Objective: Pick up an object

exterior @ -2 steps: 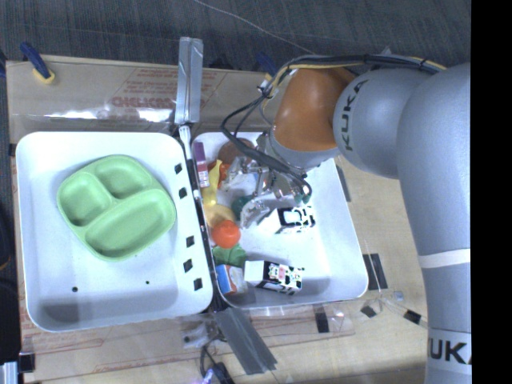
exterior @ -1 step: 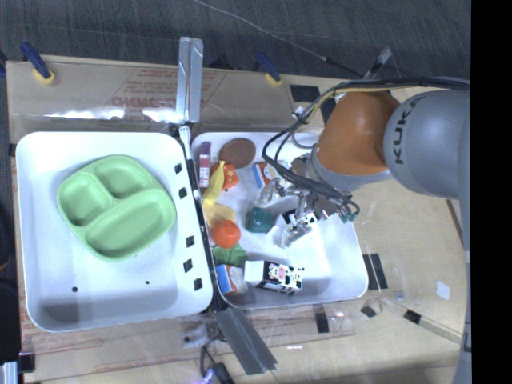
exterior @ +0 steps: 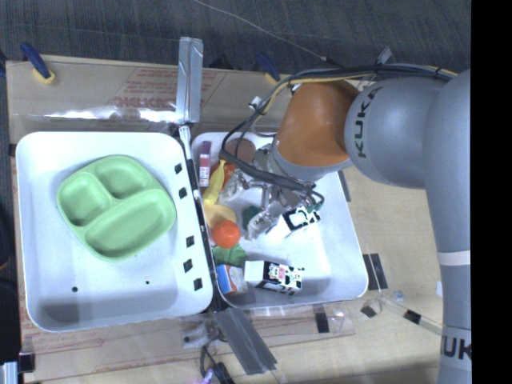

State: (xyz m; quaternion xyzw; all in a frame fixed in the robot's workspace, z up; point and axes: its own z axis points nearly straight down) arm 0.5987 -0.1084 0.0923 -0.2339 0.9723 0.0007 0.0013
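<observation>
**Operator:** Report the layout, left edge first.

**Inspector:** The left bin (exterior: pixel 32 238) is a shallow white tray with rounded corners and smooth walls. A pale green divided plate (exterior: pixel 116 205) lies in its upper half, three compartments, matte plastic, tilted against the frame. Bare white floor runs below the plate to the lower rim and along the left wall. That is the widest open room on the bench.

**Operator:** And the divider?

**Inspector:** The two bins touch at centre frame. A grey metal bar (exterior: pixel 190 74) stands above the joint at the upper edge, on the brown cardboard bench top (exterior: pixel 104 86).

**Operator:** Right bin?

**Inspector:** The right bin (exterior: pixel 348 250) is crowded along its left wall. From top to bottom: a dark red tube-like item (exterior: pixel 205 169), a yellow banana-shaped piece (exterior: pixel 216 184), an orange ball (exterior: pixel 226 233), a green piece (exterior: pixel 229 255), then a small carton with a black-and-white cow pattern (exterior: pixel 274 276) near the lower rim. The items lie close together, some touching. Clear floor remains toward the right wall and lower right corner.

**Operator:** End effector state?

**Inspector:** The gripper (exterior: pixel 268 218) hangs low at the centre of the right bin, just right of the orange ball, below the orange band (exterior: pixel 316 130) and grey arm (exterior: pixel 416 134). Cables loop around the wrist. Finger state cannot be determined; clutter and glare obscure it. No object is visibly between them.
</observation>
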